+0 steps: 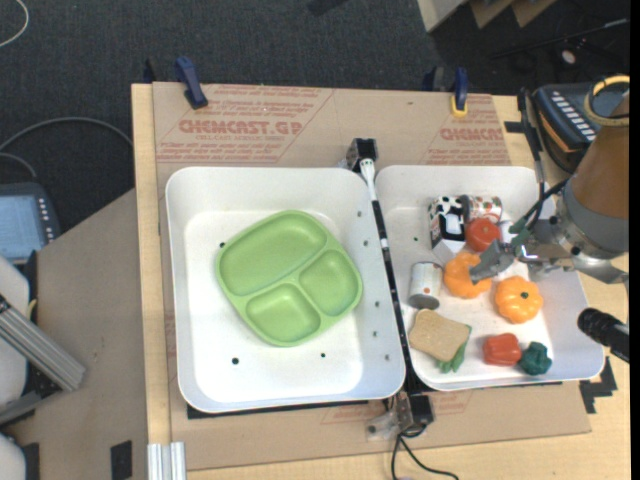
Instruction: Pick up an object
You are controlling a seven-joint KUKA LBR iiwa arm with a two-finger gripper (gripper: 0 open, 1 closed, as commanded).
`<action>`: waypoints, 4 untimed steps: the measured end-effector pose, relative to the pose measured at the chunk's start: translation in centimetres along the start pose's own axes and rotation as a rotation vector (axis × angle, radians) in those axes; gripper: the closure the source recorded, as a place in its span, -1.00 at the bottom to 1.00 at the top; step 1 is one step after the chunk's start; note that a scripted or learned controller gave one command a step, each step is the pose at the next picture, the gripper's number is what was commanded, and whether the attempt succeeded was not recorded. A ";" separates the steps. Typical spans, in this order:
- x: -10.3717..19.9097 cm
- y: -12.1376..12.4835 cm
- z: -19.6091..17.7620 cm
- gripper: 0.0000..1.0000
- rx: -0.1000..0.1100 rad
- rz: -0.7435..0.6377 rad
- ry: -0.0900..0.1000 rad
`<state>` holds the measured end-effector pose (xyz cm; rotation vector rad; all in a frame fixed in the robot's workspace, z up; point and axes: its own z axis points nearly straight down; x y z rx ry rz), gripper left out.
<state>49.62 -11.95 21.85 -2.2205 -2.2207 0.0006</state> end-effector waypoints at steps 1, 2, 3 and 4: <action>-2.4 -2.0 14.0 -1.00 0.006 0.005 0.001; -2.3 -1.7 12.4 1.00 -0.004 0.002 -0.002; -5.8 -1.7 13.4 1.00 -0.002 0.003 -0.004; -5.6 -1.7 12.4 1.00 -0.005 0.001 -0.003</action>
